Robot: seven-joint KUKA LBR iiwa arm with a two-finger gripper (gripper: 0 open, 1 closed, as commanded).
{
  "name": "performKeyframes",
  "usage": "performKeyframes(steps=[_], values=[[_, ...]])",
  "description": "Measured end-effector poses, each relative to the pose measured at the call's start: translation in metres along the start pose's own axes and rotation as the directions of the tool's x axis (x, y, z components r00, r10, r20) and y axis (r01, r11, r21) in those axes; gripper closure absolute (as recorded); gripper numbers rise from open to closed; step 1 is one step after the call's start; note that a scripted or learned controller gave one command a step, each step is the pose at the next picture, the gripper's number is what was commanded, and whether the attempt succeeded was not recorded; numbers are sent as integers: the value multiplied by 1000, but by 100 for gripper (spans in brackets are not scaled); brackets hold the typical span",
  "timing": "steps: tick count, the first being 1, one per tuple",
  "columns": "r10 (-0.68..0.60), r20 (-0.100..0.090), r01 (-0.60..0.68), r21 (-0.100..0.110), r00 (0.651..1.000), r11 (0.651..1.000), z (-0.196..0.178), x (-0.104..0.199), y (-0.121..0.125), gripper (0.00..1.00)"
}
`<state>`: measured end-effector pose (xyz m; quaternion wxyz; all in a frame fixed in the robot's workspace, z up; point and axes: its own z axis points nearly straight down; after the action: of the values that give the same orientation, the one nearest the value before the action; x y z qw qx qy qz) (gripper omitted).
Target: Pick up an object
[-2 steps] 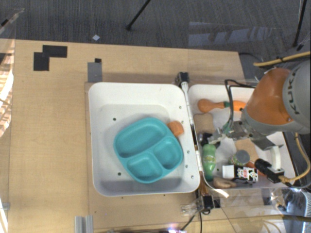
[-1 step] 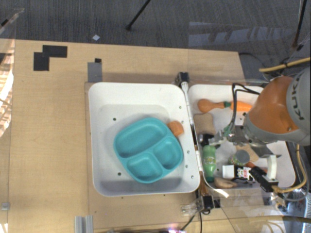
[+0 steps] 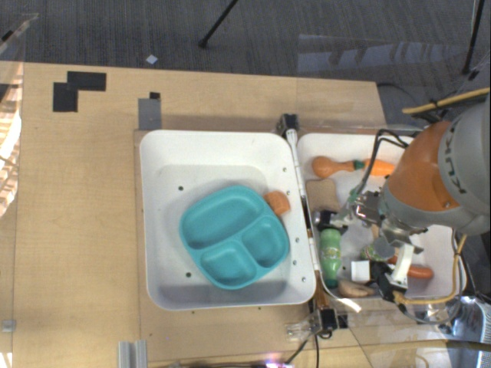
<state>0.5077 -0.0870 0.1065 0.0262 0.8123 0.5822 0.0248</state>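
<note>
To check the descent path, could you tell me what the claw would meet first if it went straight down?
Probably the floor of the right bin: the claw hangs over the gap between the green bottle and a red-orange item. It hides the spot directly beneath, so depth is uncertain.

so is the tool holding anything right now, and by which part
Cannot be told: the tool hangs low in the right bin, just beside the green bottle, and the wrist above hides what is under it.

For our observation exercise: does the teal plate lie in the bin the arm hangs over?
No, the teal plate lies in the left bin; the arm is over the right bin.
</note>
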Motion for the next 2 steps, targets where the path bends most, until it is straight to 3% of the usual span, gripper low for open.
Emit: performKeyframes(steps=[1, 2], values=[[-210, -6, 210, 28, 978, 977, 6, 16, 81, 0], [-183, -3, 183, 2, 983, 983, 3, 11, 42, 0]])
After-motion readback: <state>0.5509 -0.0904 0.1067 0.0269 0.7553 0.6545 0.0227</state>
